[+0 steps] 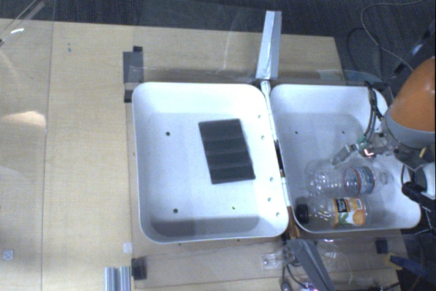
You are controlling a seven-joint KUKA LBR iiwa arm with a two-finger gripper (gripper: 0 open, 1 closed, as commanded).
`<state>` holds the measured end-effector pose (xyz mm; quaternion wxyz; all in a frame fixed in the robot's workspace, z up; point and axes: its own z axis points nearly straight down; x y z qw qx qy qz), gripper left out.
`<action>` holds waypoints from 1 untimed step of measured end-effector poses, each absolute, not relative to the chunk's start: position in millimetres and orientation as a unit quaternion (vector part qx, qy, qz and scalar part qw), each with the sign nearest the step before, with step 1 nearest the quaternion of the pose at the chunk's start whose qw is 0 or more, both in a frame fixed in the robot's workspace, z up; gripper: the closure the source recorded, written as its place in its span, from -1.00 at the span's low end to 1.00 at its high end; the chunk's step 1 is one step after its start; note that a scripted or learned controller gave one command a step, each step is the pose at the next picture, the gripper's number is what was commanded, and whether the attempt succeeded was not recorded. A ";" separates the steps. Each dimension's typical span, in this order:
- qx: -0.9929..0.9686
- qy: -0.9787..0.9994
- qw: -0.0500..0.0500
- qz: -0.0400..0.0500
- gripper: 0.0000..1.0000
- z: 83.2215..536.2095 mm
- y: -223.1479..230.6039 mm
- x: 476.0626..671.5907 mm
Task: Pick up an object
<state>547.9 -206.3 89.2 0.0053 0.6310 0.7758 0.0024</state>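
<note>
Two shallow white bins sit side by side on the wooden surface (75,167). The left bin (157,215) holds one thing, a flat dark ridged pad (227,150), lying near its middle and slightly tilted. The right bin (306,105) holds two bottles close to its near edge. A clear plastic bottle (344,180) with a blue label lies on its side, and just in front of it lies a second bottle with an orange and white label (337,212), its dark cap pointing toward the left bin. The two bottles lie just beside each other, perhaps touching.

The arm (415,105) comes in from the right, its orange band above the right bin's far right side. The pincer (354,150) hangs low over the right bin, just behind the clear bottle, with nothing seen between its fingers; whether it stands wide or narrow I cannot tell
</note>
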 end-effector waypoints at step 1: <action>0.628 0.778 0.003 0.002 -1.00 163.2 -147.5 535.3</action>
